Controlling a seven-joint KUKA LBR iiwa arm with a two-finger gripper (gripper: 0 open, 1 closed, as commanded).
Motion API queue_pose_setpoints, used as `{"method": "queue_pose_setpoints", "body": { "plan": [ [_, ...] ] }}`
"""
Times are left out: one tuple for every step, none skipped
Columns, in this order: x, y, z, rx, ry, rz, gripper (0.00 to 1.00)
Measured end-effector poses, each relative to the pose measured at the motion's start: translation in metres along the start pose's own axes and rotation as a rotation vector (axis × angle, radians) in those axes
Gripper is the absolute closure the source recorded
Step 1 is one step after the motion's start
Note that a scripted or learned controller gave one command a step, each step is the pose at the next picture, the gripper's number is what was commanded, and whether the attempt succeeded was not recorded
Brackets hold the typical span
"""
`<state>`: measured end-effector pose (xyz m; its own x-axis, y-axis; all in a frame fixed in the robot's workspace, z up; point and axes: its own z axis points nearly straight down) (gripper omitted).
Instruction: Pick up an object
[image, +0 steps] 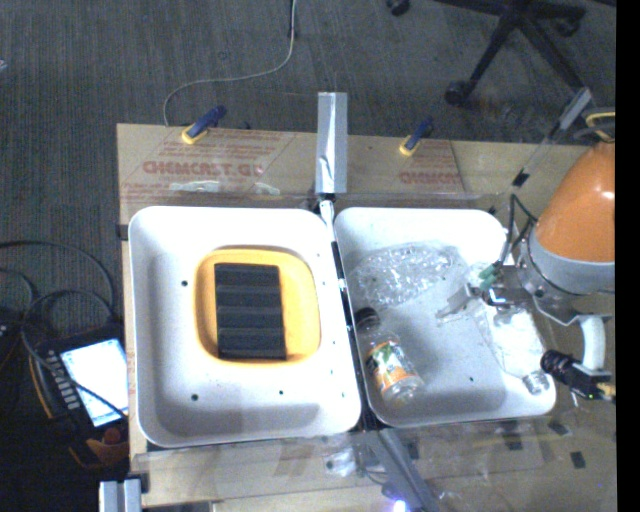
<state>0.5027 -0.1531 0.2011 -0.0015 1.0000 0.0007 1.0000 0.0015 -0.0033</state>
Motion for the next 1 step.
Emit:
{"method": "queue_pose_setpoints", "body": {
  "plan": [
    [0.0407,0.0686,0.0104,0.000,0.000,-0.017,0.00]
  ]
}}
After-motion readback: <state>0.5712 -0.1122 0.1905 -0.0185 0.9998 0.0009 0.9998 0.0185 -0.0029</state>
